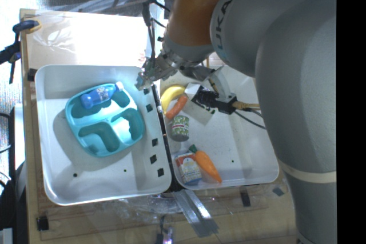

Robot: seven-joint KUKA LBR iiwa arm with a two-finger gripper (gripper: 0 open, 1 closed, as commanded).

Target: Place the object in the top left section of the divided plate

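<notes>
In the plate's upper-left section (98, 101) lies the blue bottle (98, 95). Gripper (144, 80) hovers just right of it, apart. Can't tell its opening.

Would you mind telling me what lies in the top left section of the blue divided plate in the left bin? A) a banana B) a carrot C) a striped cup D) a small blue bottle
D: a small blue bottle lies in that section of the divided plate, which sits in the left bin.

The divided plate (106, 126) looks like smooth turquoise plastic, both bins (91, 180) glossy white plastic, the arm (286, 54) matt grey, the tabletop (31, 54) pale wood.
</notes>
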